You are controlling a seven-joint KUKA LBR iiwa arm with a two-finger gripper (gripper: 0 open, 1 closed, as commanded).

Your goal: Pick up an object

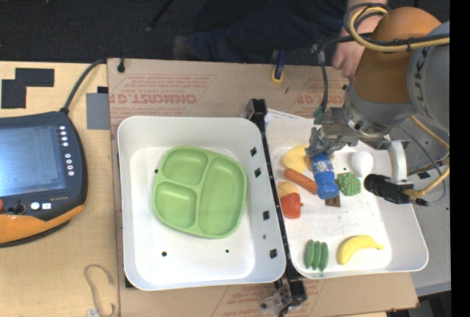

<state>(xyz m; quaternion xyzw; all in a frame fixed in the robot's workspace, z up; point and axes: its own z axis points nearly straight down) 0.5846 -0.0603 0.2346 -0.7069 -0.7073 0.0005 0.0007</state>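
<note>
My pincer (321, 150) sits right of centre, low over the blue rectangular plastic bottle (323, 175) in the right white bin (411, 249); grip unclear. Next: lift and check.

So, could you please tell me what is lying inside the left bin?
The left bin holds one green divided plate, its three compartments bare. The plate hides the bin floor beneath it, so anything underneath cannot be seen.
</note>
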